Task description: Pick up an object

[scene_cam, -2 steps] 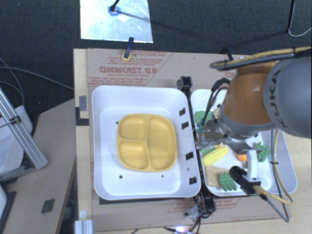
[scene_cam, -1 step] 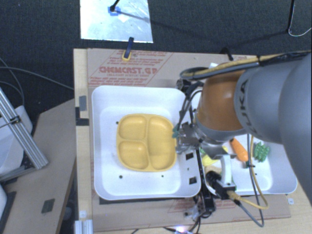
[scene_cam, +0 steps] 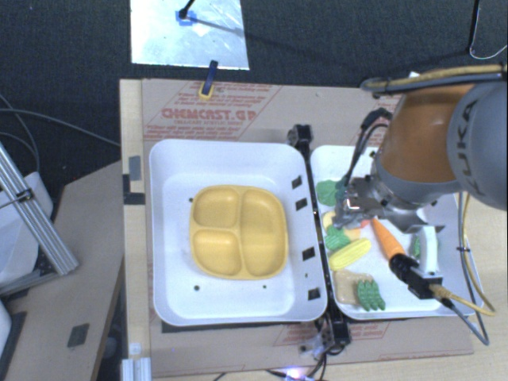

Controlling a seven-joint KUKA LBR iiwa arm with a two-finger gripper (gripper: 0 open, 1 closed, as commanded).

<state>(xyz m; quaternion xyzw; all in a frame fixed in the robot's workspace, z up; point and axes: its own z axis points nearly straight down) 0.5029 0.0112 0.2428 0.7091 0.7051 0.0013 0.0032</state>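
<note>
Pincer [scene_cam: 352, 205] of mine hangs low over the right bin [scene_cam: 448, 306], near its left wall, just above the toy food; my grey wrist and orange band [scene_cam: 421, 125] cover much of it, so I cannot tell its state. Nothing visibly sits in its grip. Below it lie a yellow corn cob [scene_cam: 350, 252] and a small green piece [scene_cam: 336, 239], touching each other (the green one is partly hidden). An orange carrot [scene_cam: 386, 240] lies just to their right, slanting. A green leafy item [scene_cam: 326, 190] rests near the bin's upper left. In the left bin [scene_cam: 171, 292] sits a yellow divided plate [scene_cam: 238, 232], upright and flat. Both bins rest on the table [scene_cam: 95, 213].
</note>
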